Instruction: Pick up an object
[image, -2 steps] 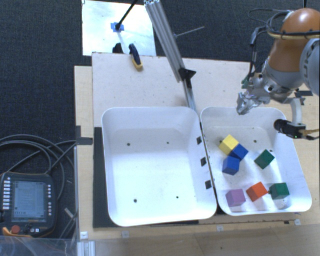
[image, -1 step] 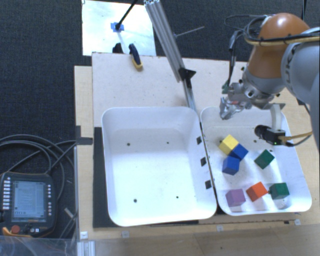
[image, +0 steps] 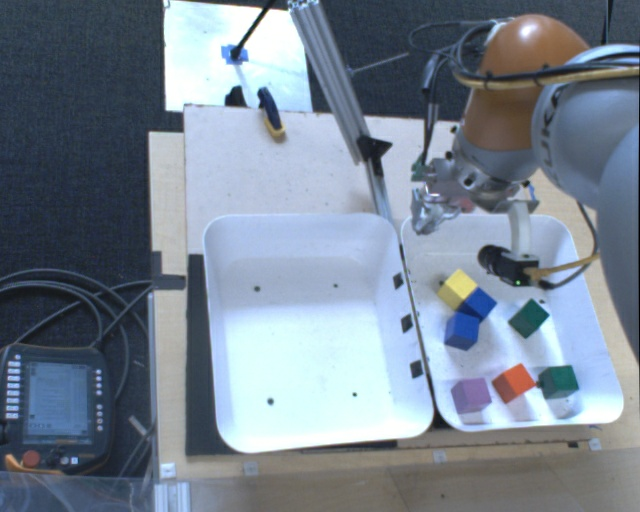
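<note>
The right bin (image: 590, 330) holds several small blocks: a yellow block (image: 457, 288), two blue blocks (image: 480, 303) (image: 461, 331), two green blocks (image: 528, 318) (image: 558, 380), an orange block (image: 514, 383) and a purple block (image: 470, 395). My gripper (image: 428, 215) hangs above the far left corner of that bin, up and left of the yellow block, with nothing seen between its fingers. The fingers are small and blurred against the bin rim.
The left bin (image: 225, 300) lies beside the right one. A slanted metal pole (image: 335, 85) rises behind the bins, close to the gripper's left. A teach pendant (image: 55, 405) with cables sits at the lower left.
</note>
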